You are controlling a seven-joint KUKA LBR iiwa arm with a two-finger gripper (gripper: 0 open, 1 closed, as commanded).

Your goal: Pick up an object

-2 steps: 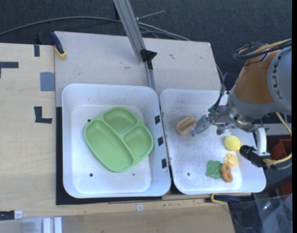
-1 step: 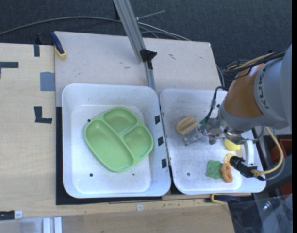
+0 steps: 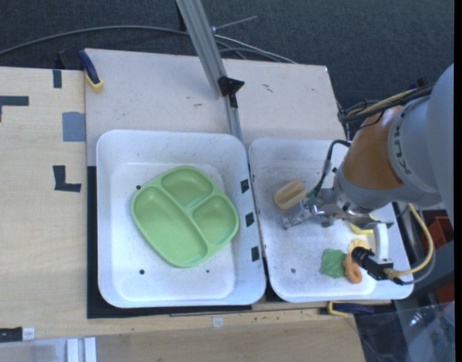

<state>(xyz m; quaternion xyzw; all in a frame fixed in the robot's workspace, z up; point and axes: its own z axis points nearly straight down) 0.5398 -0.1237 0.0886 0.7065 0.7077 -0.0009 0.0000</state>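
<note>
Camera view had the gripper [image 3: 295, 219] low in the right bin [image 3: 291, 277], fingers apart around nothing, just below a tan block [image 3: 290, 194]. A green object [image 3: 333, 262] and an orange ring [image 3: 353, 271] lay near the bin's front. A green divided plate [image 3: 184, 214] sat in the left bin [image 3: 110, 202]. I could read no lettering anywhere.

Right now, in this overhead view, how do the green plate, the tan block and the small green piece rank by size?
Largest to smallest:
1. Green plate, by far.
2. Tan block and the small green piece look about alike, so I would not rank them.
</note>
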